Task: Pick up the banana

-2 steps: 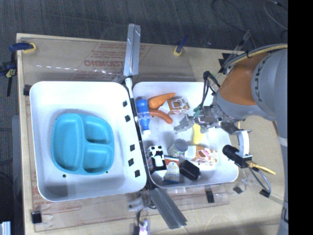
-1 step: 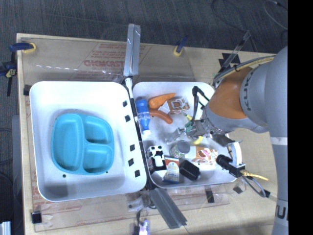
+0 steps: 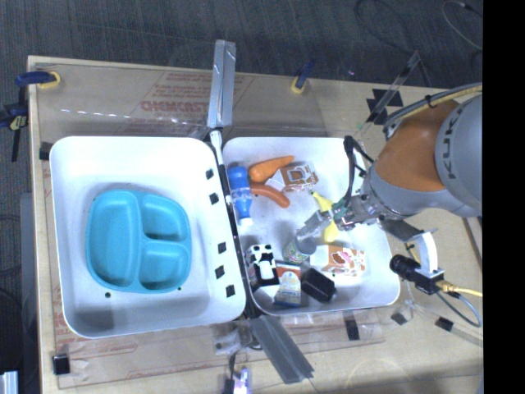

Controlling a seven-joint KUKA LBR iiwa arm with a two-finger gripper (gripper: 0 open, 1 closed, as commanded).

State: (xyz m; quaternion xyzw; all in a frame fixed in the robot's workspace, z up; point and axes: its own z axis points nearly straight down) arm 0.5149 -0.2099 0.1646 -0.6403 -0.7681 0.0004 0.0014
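Jaws [image 3: 316, 226], grip state unclear, hover in the right bin [image 3: 361, 150] touching the banana [image 3: 326, 214].

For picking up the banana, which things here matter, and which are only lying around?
Belongs to the job:
banana, yellow, in the right bin
gripper, right at the banana

Just lying about:
blue tray in the left bin
carrot
blue bottle
black block

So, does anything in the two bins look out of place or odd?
Nothing looks spilled or damaged. The right bin holds a loose jumble of small items, including the banana by the gripper. The left bin holds a blue divided tray lying flat.
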